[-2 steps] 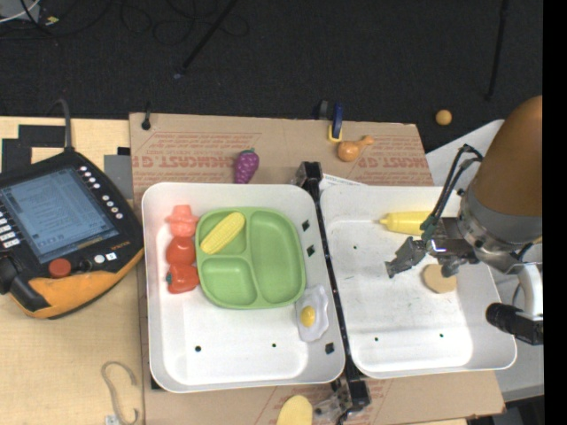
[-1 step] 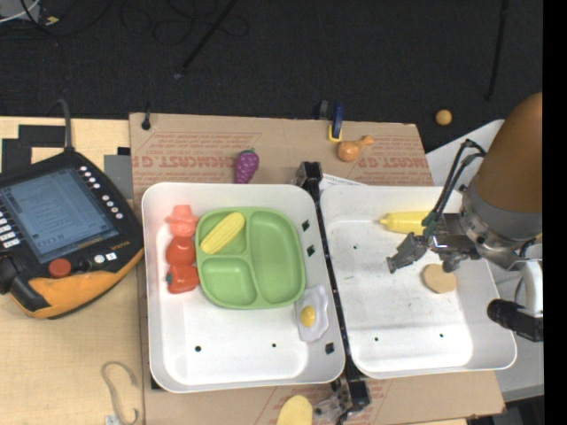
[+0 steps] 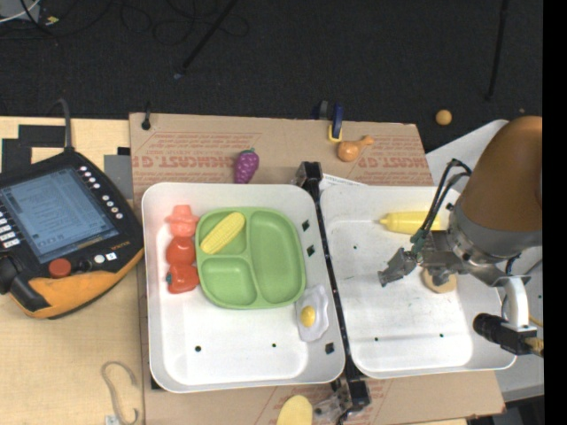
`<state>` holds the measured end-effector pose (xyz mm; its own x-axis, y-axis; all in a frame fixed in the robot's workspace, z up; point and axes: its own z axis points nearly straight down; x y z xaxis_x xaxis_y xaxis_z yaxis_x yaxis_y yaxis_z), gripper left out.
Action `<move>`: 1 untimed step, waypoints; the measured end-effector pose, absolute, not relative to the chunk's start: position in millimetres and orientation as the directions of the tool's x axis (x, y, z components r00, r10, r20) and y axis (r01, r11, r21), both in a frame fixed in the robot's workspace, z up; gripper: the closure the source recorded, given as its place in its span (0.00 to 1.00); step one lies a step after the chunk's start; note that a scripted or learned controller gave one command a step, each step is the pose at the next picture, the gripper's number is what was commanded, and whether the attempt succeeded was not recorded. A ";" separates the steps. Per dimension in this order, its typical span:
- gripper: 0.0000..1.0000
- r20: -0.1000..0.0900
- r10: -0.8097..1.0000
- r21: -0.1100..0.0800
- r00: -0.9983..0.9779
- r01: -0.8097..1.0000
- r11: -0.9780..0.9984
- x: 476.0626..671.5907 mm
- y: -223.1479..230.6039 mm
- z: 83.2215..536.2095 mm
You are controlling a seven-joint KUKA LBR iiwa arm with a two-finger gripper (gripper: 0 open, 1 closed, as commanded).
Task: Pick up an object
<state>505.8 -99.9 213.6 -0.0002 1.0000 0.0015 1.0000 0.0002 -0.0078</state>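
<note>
- bins (image 3: 177, 361): white
- tray (image 3: 275, 264): green
- corn (image 3: 221, 232): yellow
- bottle (image 3: 182, 251): red, pink top
- egg (image 3: 308, 314): white, yellow yolk
- grapes (image 3: 245, 166): purple
- banana (image 3: 406, 222): yellow
- arm (image 3: 505, 193): grey, orange band
- pendant (image 3: 62, 228): black, orange edge
- cardboard (image 3: 283, 149): brown, red print

Robot lab — teach pendant (image 3: 62, 228), cables (image 3: 133, 7) — bench bins (image 3: 239, 361)

Yellow banana-like object (image 3: 406, 222) lying flat, right bin's far edge; small tan round object (image 3: 437, 280) mid-bin.
</note>
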 end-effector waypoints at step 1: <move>0.00 0.002 1.000 -0.008 0.000 1.000 0.000 505.3 -108.8 159.8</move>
<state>505.3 -108.8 159.8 0.0002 1.0000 0.0018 1.0000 -0.0002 -0.0082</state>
